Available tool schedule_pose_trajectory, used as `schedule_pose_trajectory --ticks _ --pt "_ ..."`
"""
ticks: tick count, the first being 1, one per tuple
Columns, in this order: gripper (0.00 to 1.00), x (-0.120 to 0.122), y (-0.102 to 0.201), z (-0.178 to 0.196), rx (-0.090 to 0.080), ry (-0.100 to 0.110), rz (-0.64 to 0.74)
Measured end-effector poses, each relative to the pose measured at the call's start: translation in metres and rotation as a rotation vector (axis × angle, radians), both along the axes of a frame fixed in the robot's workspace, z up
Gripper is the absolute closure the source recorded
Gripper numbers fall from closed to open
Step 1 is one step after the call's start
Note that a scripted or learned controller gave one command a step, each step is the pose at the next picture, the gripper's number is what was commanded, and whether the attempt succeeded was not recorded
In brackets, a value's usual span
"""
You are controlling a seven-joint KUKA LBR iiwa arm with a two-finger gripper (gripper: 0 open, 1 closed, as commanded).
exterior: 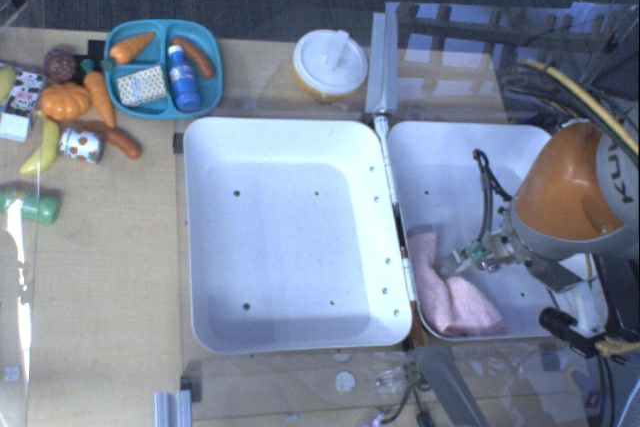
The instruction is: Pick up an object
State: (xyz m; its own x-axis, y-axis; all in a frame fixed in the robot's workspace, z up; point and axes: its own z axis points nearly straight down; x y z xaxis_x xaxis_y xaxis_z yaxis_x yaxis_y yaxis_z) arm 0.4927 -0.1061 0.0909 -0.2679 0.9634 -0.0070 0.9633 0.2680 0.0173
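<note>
A pink folded cloth (448, 290) lies along the left wall and front corner of the right bin (450, 155). My gripper (472, 258) hangs low in that bin, just right of the cloth and close above it. The grey arm with its orange band (570, 190) reaches in from the right and hides the bin's right part. Nothing shows between the fingers.
The left bin (290, 225) sits beside it. On the bench at left stand a teal divided plate (165, 70) with toy food, loose toy vegetables (75, 105), a small can (80, 145) and a green object (35, 207). A white lidded cup (330, 62) is behind the bins.
</note>
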Motion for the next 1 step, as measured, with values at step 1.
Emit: schedule_pose_trajectory --ticks 1 --pt "0.0 0.0662 -0.0049 0.0387 0.002 0.015 -0.034"
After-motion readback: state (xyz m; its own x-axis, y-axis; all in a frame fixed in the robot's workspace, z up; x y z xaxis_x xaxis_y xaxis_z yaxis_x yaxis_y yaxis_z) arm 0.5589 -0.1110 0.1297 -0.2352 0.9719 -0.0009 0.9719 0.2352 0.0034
